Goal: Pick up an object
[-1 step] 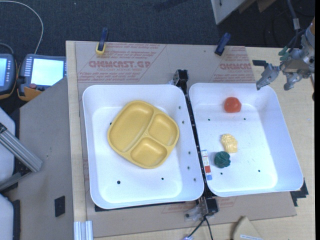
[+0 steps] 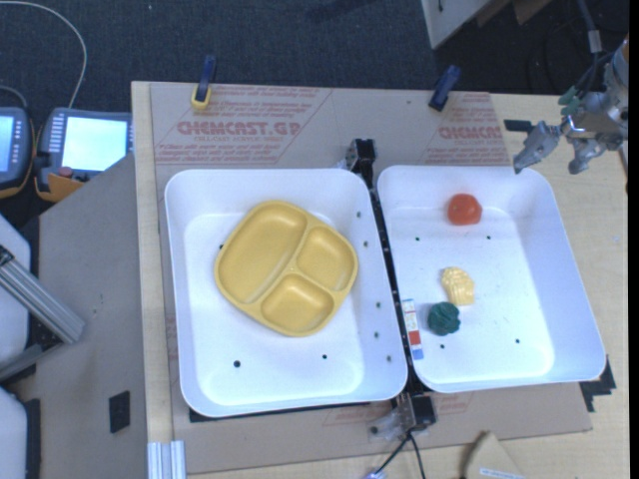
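Two shallow white plastic bins side by side on tan cardboard-covered bench [image 2: 300, 128] printed with red lettering. Left bin [image 2: 190, 297]: one yellow three-compartment plastic plate [image 2: 287, 266], lying flat, roughly centred, slightly toward far side. Right bin [image 2: 559, 307]: three small items. Round red-orange tomato-like ball [image 2: 463, 209] near far wall, about mid-width. Pale yellow lumpy corn-like piece [image 2: 458, 285] near bin centre, somewhat left. Dark green bumpy broccoli-like piece [image 2: 443, 317] just beside yellow piece on near side, touching or almost touching; cannot tell which. Red-white-blue label strip [image 2: 411, 329] along right bin's inner left rim. Black clip [image 2: 363, 152] at far end of seam between bins. Blue-and-yellow clamp [image 2: 204, 84] at bench far edge on left, dark blue clamp [image 2: 444, 88] at far edge toward right.

Grey two-finger gripper [image 2: 552, 155] at upper right, above right bin's far right corner, outside bin interior, well apart from all three items. Fingers [image 2: 528, 148] spread wide, nothing between them. Wrist and cabling entering from right edge.

Handheld screen device [image 2: 88, 144] off bench at left.
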